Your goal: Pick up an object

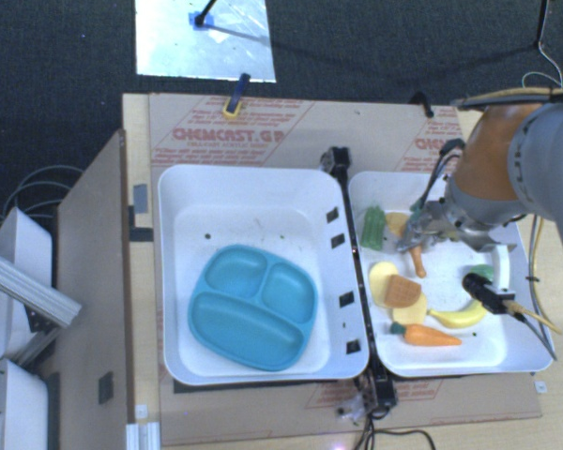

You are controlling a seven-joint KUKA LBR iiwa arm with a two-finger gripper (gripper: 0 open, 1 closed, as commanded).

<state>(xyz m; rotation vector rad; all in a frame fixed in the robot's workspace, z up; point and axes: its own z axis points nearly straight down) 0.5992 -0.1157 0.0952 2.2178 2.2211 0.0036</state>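
Blue three-compartment plastic plate (253,307) in left shallow white bin (183,190); yellow clamp (233,107) on cardboard sheet (227,131); shiny foil-like square (205,24) on dark carpet beyond.

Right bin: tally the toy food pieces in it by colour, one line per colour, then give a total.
Orange: 2, the carrot and a small orange piece by the pincer.
Yellow: 3, the banana and two yellow pieces.
Green: 2, a green vegetable and a green piece.
Brown: 1, a slice.
Total: 8
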